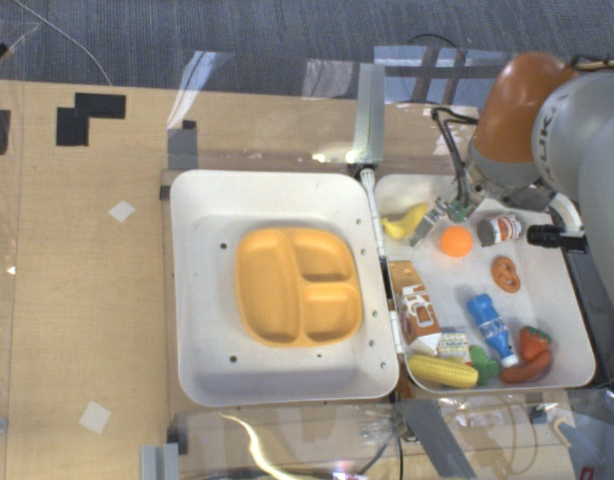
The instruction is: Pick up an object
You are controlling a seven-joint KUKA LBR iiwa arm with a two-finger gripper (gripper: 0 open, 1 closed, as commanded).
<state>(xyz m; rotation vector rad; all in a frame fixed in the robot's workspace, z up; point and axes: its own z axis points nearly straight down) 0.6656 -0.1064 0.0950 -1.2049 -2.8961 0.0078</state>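
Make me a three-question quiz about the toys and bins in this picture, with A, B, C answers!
1. Where is the yellow divided tray?
A. In the left bin
B. In the right bin
C. On the floor

2. What colour is the small ball?
A. Blue
B. Orange
C. Green

3. How is the blue bottle lying?
A. On its side in the right bin
B. Stacked on the tray
C. Hanging from the arm

Answers:
1 A: the tray sits in the middle of the left bin.
2 B: the ball beside the pincer is orange.
3 A: it lies flat on the right bin floor among the toys.
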